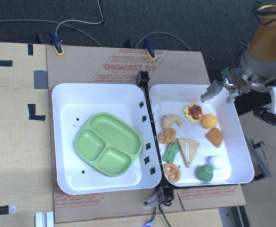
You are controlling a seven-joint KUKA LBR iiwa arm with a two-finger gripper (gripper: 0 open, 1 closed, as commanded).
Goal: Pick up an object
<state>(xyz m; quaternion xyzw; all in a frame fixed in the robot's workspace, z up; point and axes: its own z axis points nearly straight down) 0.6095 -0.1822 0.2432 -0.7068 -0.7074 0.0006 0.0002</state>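
Observation:
The right bin holds several toy foods: a small pizza, an orange, a croissant, two pretzels, a green pea pod, a cheese wedge, a brown waffle, a white ball and a green piece. My gripper hangs over the bin's far right corner, up and to the right of the pizza. It is open, with nothing between its fingers.
The left bin holds a green divided plate. Black clips run along the wall between the bins. Blue clamps and cables lie beyond the cardboard's far edge.

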